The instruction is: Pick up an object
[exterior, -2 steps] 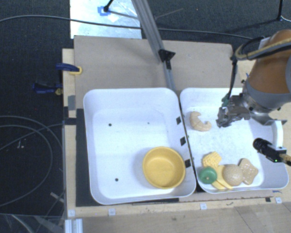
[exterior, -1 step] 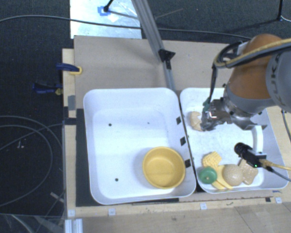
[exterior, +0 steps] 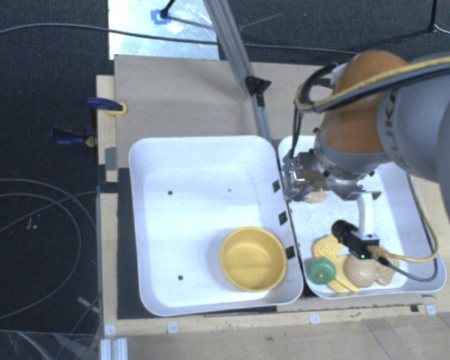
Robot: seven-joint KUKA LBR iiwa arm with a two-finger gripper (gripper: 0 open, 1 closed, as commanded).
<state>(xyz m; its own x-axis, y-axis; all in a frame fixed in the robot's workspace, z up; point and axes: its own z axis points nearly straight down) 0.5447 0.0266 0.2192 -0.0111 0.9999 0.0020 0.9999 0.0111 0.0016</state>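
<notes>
Over the right bin (exterior: 427,276) I see the arm (exterior: 405,103) reaching in from the right, its wrist low near the bin's left wall. The gripper (exterior: 304,182) sits beneath the orange band, and I cannot tell how its jaws stand from here. A tan object (exterior: 315,196) lies just under it. Nearer the front of that bin sit a green piece (exterior: 322,270), a yellow piece (exterior: 326,245) and a beige lump (exterior: 361,271), close together. In the left bin (exterior: 172,201) a yellow bowl (exterior: 253,258) rests upright at the front right corner.
</notes>
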